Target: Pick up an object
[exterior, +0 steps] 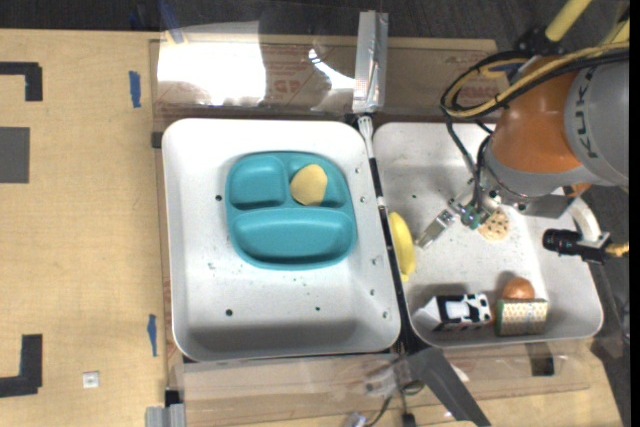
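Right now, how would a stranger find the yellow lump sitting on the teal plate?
Start at the left white bin. In it lies a teal divided plate; the yellow lump sits in its upper right compartment. It is the only thing on the plate.

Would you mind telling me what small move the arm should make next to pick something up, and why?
Probably lower the gripper straight down toward the speckled round piece in the right bin. The gripper hangs right beside that piece, with nothing visibly held, while the banana and the items at the near wall lie further off.
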